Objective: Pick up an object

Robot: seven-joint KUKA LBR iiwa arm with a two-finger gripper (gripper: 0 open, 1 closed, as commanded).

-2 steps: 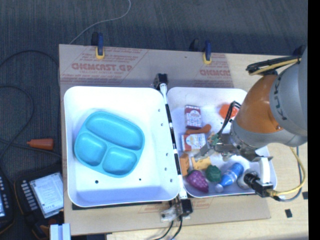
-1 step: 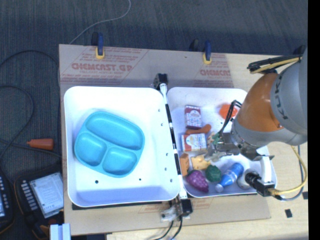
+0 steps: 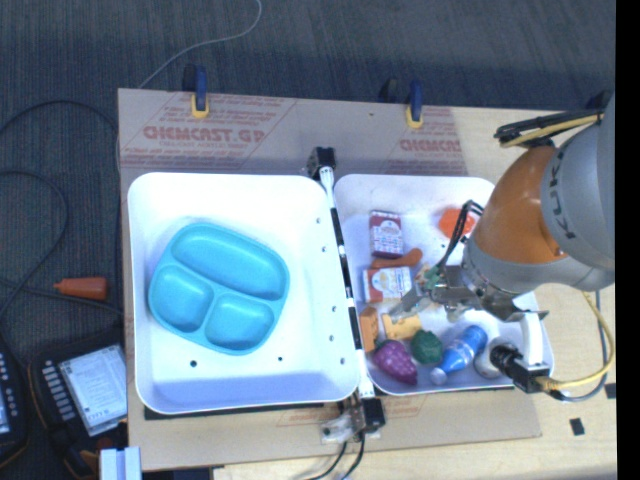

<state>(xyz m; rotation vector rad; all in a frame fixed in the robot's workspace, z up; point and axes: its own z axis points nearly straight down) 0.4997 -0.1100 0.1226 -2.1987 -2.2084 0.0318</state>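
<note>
Gripper (image 3: 437, 293) sits low in the right bin (image 3: 480, 186), at the lower-centre right of the frame, under the grey wrist and orange band of the arm (image 3: 545, 218). Whether it is spread or closed cannot be told — the metal parts at its tip blur into the clutter, and nothing can be seen caught in it.

Key relation: the nearest pickable things lie to the lower left and directly below the tip, not under the arm body. An orange-and-white packet (image 3: 390, 283) lies just beside the tip on its left, flat, long axis running roughly left-right in the frame. Whether tip and packet touch cannot be told.

Moving outward, down-frame: a dark green rounded object (image 3: 426, 347) is near, just below the tip; a magenta berry-like toy (image 3: 396, 361) sits lower left of that, against the bin's lower wall; a blue bottle (image 3: 461, 352) lies to the lower right, tilted, long axis slanting from lower left to upper right.

Up-frame: a red-brown packet (image 3: 385, 234) lies well above the tip, and an orange object (image 3: 453, 220) is partly hidden by the arm.

Judgement — the orange-and-white packet is the likeliest target, calling for a short shift leftward; being flat, it may slip a pinch.

Left bin (image 3: 170, 193) holds a blue divided tray (image 3: 218, 285), well apart from the tip, across the divide between the bins.
</note>
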